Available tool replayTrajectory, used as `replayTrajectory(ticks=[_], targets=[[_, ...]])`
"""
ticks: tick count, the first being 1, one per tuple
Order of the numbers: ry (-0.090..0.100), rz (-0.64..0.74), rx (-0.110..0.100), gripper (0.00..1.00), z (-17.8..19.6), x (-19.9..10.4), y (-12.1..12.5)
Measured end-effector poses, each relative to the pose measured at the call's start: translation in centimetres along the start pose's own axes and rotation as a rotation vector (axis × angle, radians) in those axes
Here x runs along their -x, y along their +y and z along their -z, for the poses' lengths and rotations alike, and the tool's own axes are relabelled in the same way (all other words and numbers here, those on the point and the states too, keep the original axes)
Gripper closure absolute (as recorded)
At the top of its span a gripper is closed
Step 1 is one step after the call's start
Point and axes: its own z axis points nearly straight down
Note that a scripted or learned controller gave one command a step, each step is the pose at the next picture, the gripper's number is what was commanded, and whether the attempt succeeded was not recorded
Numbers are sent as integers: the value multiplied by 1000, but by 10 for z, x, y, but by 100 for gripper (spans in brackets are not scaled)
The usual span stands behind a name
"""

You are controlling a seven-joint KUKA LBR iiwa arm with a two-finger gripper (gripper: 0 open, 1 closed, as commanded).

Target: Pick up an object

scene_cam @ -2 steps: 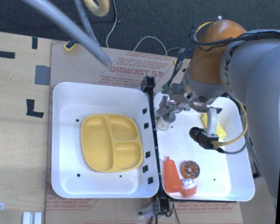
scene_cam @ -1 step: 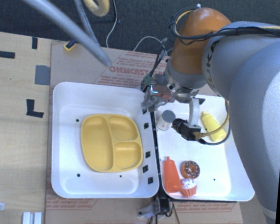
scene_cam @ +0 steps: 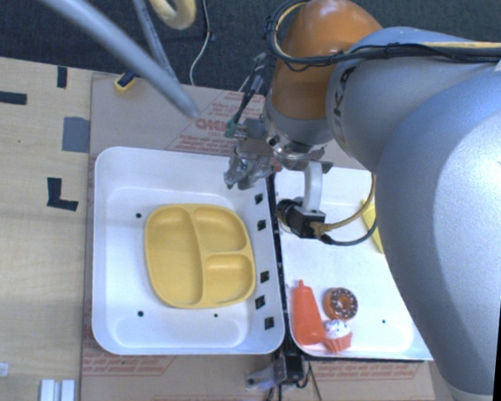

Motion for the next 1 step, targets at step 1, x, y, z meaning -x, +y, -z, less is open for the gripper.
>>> replayTrajectory(ticks=[1], targets=[[-2, -4, -1, 0, 0, 3, 0]])
